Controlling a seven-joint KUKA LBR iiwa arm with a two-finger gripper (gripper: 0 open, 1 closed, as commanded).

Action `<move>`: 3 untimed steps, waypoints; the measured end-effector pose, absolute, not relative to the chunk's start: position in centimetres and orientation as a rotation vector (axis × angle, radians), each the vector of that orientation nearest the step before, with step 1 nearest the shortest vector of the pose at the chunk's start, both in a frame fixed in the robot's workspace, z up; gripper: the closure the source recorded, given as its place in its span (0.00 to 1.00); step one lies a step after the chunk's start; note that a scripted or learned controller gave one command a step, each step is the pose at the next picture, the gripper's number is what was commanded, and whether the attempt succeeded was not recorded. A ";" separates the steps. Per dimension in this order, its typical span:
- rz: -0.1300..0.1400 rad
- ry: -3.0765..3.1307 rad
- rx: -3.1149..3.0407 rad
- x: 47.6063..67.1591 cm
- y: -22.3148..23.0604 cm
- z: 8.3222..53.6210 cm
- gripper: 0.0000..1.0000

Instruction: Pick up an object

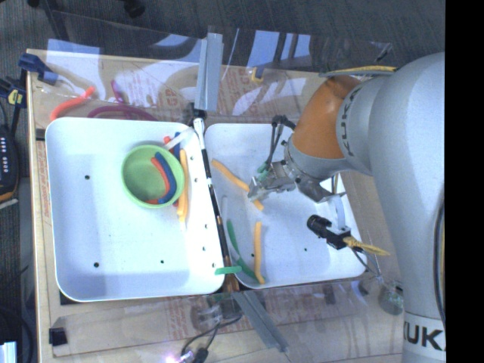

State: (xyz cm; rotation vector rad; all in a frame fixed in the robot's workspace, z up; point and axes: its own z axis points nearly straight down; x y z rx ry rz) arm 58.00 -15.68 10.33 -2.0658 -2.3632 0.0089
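Camera view: two white bins side by side on the bench.
Arm point(363, 127): grey with orange band, reaching in from the right over the right bin point(302, 271).
Left bin point(83, 225): holds a green bowl point(151, 174).
Gripper point(259, 189): low over the right bin's middle; finger spread cannot be told.
Orange stick point(229, 175): lies just left of the gripper tip, apparently touching it.
Second orange stick point(258, 249): below the gripper, apart.

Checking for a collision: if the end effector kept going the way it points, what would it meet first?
Probably the orange stick lying just past the end effector in the right bin; depth is hard to judge.
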 end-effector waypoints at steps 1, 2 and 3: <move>0.010 -2.365 -2.065 58.0 -15.7 10.3 0.00; 0.003 -2.378 -2.057 54.6 -13.4 9.3 0.00; 0.008 -2.384 -2.048 54.6 -13.4 10.2 1.00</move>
